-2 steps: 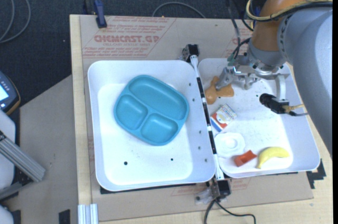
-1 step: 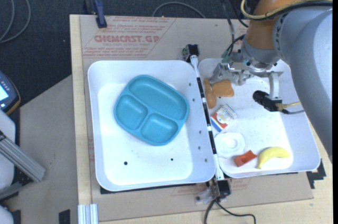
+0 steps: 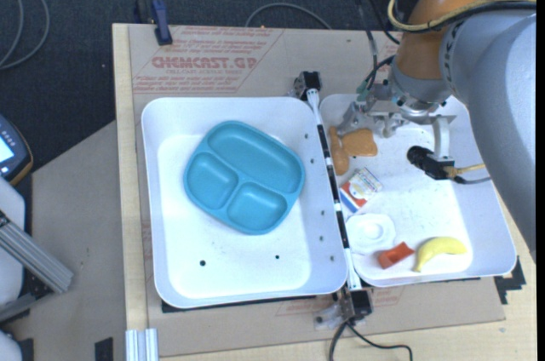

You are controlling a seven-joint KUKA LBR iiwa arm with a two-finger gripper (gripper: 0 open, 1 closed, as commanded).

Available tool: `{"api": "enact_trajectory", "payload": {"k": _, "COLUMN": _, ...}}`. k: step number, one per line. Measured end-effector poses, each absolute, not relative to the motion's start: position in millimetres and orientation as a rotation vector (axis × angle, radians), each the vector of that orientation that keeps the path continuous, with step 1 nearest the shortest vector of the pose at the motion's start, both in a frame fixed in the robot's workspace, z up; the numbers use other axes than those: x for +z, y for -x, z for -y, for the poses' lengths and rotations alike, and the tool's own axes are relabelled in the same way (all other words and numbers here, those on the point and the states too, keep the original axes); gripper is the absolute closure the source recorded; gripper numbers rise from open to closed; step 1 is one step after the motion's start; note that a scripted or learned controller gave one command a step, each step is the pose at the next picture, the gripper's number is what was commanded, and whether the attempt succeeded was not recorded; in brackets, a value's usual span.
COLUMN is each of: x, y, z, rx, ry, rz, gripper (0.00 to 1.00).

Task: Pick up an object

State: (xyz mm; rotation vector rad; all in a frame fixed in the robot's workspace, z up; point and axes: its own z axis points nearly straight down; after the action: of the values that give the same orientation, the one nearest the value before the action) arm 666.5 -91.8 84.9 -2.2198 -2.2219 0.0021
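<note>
A grey robot arm's pincer [image 3: 372, 119] hangs low over the far end of the right bin [image 3: 485, 261], just above a brown bread-like piece [image 3: 355, 144]; whether it grips anything cannot be told, so the pick looks not yet done. Nearer the camera from the pincer lie a small printed packet [image 3: 360, 186], a white lid [image 3: 370, 232], a red piece [image 3: 394, 255] and a banana [image 3: 440, 250]. To its left, a blue divided plate [image 3: 244, 176]. Cardboard [image 3: 204, 61] beyond reads roughly "CHEMCAST".

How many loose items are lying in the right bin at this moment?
6, though the arm may hide more: two brown pieces under the hand, a small packet, a white cup, a red piece and a yellow banana.
</note>
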Motion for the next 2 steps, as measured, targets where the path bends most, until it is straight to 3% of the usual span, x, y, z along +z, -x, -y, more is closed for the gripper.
{"api": "enact_trajectory", "payload": {"k": 2, "x": 85.0, "y": -666.6, "z": 92.1, "rx": 0.002, "ry": 2.22, "rz": 2.222, "gripper": 0.0}}
